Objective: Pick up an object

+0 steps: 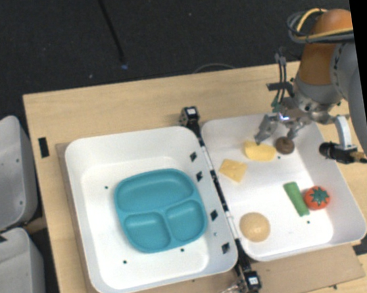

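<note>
The bun lies nearest in the right bin, untouched. The claw hangs spread and grasps nothing, just above the yellow piece at the bin's far side. I judge the pick not yet made; closing and lifting remain.

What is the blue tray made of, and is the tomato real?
The tray looks like moulded plastic: one even teal colour, rounded compartments, a soft sheen. The tomato is probably a plastic toy: flat, uniform red with a neat green top, though it is too small to be sure.
</note>
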Motion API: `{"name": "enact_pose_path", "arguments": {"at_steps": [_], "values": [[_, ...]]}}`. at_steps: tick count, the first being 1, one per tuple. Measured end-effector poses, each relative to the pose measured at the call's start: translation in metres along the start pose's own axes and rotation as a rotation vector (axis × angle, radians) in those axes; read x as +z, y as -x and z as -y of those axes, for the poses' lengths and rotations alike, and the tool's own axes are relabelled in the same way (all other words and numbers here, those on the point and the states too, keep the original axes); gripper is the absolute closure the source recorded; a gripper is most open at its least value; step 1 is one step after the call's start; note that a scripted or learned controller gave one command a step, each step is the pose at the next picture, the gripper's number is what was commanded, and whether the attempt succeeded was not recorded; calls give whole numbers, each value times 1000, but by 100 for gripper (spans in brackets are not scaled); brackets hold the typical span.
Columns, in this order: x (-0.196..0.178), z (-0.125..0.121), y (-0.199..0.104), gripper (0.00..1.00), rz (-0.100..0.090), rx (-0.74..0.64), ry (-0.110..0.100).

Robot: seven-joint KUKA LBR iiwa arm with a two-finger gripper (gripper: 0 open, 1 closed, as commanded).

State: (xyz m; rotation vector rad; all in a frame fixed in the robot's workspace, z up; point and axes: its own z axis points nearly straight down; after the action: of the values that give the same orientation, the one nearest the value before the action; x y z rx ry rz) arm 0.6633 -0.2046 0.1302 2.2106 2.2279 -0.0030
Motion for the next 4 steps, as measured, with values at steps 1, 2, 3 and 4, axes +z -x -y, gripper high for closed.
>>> {"name": "enact_pose_path", "arguments": {"at_steps": [1,2,3,4], "values": [[28,-1,2,0,1,-2,2],[16,-1,3,100,5,-6,5],[-31,4,7,100,-2,7,4],[-93,-5,11,100,-1,-2,8]]}}
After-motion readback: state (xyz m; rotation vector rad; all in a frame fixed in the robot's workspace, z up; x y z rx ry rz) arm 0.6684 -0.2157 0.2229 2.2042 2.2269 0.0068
